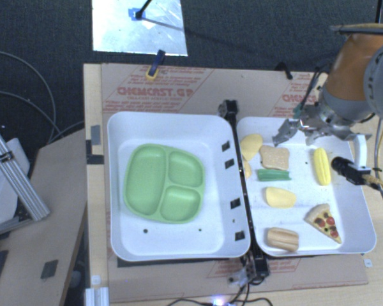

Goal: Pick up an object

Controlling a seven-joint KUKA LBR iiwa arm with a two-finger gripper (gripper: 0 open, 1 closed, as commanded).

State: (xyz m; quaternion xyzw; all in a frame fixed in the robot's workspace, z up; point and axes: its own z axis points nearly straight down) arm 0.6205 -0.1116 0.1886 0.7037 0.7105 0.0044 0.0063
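1. Grey arm [370, 75] with orange band, reaching in from the right, above the far edge of the right bin [364, 234]
2. Gripper [301, 134] hanging over the far part of that bin; fingers [285, 134] seemingly spread apart, with nothing between them, though small and hard to read at this angle
3. Nearest below the gripper: a bread slice [274, 157], lying flat, just beside a pale yellow lump [251, 146] at the bin's far left corner
4. Touching the near edge of the bread slice: a green strip [273, 174], lying crosswise
5. To the right of the bread slice, apart from it: a corn cob [321, 166], lengthwise from far to near, under the wrist
6. Near the middle of the bin: a second yellow piece [280, 197], apart from the green strip
7. Toward the near right corner: a pizza slice [323, 222], tip pointing to the near right
8. Against the near wall: a brown bun [282, 238], well apart from the gripper
9. In the left bin [115, 234]: a green divided plate [164, 183], three compartments, roughly central
10. Under both bins: a cardboard sheet [179, 88] with red print, on the bench
11. Beyond the cardboard, on the dark floor: a shiny square sheet [139, 18]
12. None of the food pieces lifted; all resting on the floor of the right bin
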